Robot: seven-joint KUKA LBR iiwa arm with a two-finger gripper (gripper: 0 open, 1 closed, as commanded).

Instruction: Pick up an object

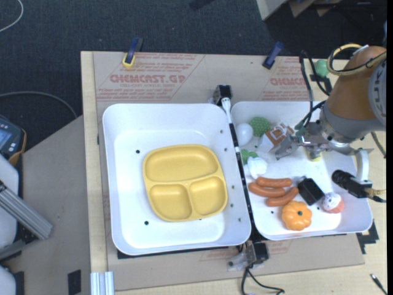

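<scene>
The right bin [359,221] holds several small objects. At its back left lie a green bumpy ball [260,125], a white egg [244,131] and a small brown-and-white box [279,132]. Further forward are a green-and-white piece [253,163], red-orange sausages [274,187], a black block [310,190], an orange pumpkin [296,216] and a small white-and-red toy [332,203]. My gripper [288,146] reaches in from the right, low over the bin, just in front of the small box. I see nothing clearly held in it.
The left bin [123,165] holds a yellow divided plate [184,181]. A raised rim [236,158] separates the two bins. Clamps [130,54] [272,56] sit on the bench's far edge. Cables [319,72] hang beside the arm at the right.
</scene>
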